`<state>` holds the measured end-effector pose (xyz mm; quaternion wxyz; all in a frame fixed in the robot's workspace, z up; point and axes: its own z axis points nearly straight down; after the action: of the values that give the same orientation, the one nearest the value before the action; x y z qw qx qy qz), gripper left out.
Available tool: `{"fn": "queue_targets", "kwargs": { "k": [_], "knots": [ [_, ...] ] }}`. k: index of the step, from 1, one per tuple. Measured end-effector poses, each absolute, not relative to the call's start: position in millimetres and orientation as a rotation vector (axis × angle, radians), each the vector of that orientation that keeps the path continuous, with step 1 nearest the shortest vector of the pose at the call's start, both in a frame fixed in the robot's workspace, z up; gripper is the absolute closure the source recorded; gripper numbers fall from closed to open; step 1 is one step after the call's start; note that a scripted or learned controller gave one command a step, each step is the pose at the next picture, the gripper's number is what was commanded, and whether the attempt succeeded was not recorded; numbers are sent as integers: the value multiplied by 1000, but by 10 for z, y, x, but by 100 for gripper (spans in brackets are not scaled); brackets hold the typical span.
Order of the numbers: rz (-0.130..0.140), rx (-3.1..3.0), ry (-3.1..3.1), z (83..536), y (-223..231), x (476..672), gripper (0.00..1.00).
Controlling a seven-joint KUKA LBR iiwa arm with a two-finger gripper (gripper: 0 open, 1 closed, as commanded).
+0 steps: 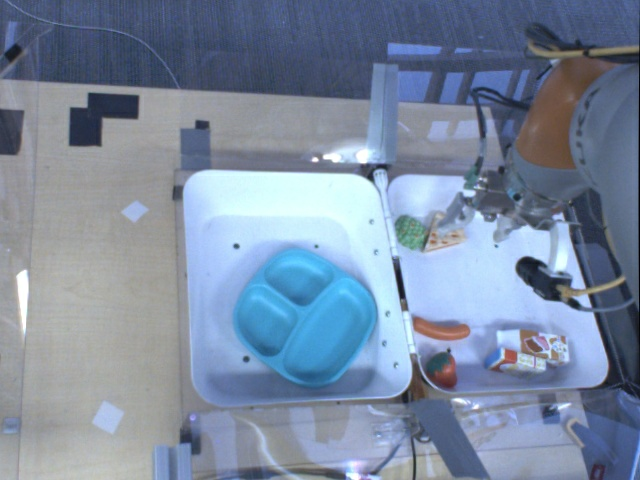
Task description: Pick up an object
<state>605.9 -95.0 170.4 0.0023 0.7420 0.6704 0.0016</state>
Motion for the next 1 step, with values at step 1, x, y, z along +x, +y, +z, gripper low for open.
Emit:
{"fn": "queue_targets", "kwargs": {
  "k": [1],
  "knots": [
    [14, 2205, 2220, 973, -929, 6259, 0]
  ]
}}
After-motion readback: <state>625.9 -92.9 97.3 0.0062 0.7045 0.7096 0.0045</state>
